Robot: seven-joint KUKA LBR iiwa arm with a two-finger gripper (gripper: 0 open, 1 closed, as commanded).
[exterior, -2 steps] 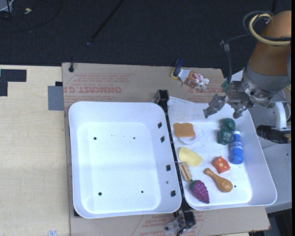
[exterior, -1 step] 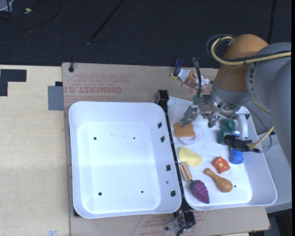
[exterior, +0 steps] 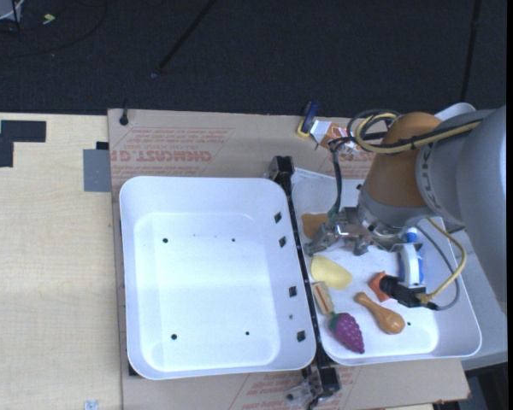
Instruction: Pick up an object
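Arm reaches in from the right, gripper (exterior: 340,233) low over the right bin (exterior: 462,336), presumably lining up a grab. Fingers look spread with nothing between them, though the view is murky. Likely target: pale yellow lemon-like piece (exterior: 331,272), smooth and rounded, just below the fingertips. Purple grapes (exterior: 348,331) lie nearer the bin's front.
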